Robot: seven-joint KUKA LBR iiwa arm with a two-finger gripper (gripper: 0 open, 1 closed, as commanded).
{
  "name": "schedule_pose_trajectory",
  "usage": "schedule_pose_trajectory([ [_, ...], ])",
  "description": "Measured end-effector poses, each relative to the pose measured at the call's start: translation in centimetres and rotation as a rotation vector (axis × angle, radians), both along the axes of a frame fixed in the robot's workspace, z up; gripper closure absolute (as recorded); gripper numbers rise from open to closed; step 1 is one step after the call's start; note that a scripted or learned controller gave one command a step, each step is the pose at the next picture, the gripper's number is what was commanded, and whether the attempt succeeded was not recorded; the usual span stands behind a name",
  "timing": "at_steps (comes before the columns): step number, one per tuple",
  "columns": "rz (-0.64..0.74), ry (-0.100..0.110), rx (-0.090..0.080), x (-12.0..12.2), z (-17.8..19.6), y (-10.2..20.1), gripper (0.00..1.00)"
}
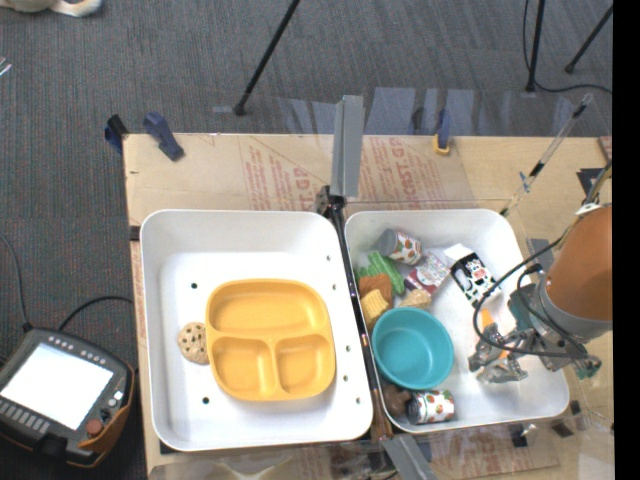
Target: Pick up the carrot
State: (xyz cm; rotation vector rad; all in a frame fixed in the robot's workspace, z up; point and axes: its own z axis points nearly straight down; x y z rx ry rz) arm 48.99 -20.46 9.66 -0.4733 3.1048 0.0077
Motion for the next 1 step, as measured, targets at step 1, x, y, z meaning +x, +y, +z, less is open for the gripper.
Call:
schedule_pose_trajectory([
  [1,-0.018,-0.009,-0.005,7.52,5.86,0.06,1.00],
])
